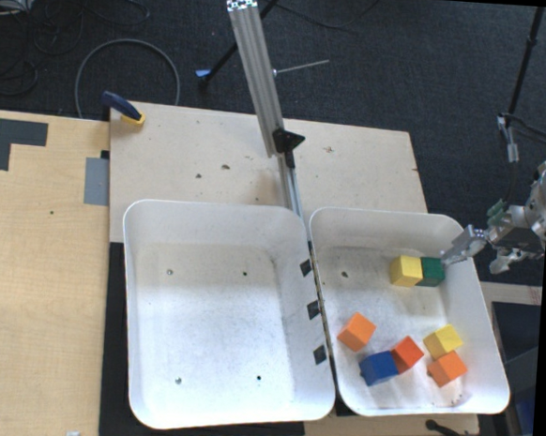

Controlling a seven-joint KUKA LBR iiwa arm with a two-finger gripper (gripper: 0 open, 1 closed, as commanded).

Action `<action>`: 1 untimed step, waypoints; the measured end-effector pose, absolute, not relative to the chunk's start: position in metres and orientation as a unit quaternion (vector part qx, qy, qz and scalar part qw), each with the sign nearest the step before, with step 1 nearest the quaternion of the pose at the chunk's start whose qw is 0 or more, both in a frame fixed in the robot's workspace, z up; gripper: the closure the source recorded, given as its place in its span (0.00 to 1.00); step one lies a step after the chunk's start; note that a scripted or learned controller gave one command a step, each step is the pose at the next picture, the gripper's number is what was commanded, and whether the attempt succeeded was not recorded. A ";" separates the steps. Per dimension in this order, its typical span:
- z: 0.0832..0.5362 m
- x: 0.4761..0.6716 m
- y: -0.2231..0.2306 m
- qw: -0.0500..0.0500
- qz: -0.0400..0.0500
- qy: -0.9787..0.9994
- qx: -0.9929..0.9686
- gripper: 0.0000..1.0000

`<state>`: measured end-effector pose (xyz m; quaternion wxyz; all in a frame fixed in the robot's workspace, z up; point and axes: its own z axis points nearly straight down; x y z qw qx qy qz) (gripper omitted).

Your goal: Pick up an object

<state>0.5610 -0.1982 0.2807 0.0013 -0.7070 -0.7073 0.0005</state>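
Several small blocks lie in the right bin [485,394]. A yellow block [405,270] and a green block [432,271] touch side by side near the bin's far right. Toward the front sit an orange block [357,331], a blue block [379,367], a red-orange block [408,351], another yellow block [443,340] and another orange block [447,368]. My gripper [474,258] hangs over the bin's right rim, just right of the green block. It is open, with nothing between its fingers; one fingertip [453,254] is close to the green block.
The left bin [148,250] holds no blocks. A slanted aluminium post [260,80] rises behind the divider between the bins. A blue and yellow clamp [123,108] sits at the bench's far left corner. Cables lie on the dark floor behind.
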 end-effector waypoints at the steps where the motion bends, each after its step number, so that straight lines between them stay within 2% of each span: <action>1: 0.158 0.597 -0.208 0.004 0.002 -0.708 -0.706 0.00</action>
